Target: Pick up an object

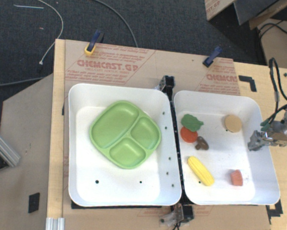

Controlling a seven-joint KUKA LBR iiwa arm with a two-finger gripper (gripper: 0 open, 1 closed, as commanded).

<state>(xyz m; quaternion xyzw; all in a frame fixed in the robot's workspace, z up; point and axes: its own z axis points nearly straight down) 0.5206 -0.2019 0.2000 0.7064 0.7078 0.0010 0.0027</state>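
Note:
The right bin [260, 163] holds several small objects: a green leafy piece [192, 123], a red-orange round piece [188, 135], a small brown lump [202, 143], a yellow corn cob [200, 171], a tan round disc [233, 123] and a pink-red block [236, 178]. My gripper [258, 140] hangs at the right bin's right rim, to the right of the tan disc and above the pink block. Nothing is seen between its fingers. The arm enters from the right edge.
The left bin [80, 146] carries a green three-compartment plate [126, 134]. Both bins sit on a cardboard-covered bench held by blue clamps [94, 41]. Black clips [167, 84] join the bins at the middle. Cables run over the dark floor behind.

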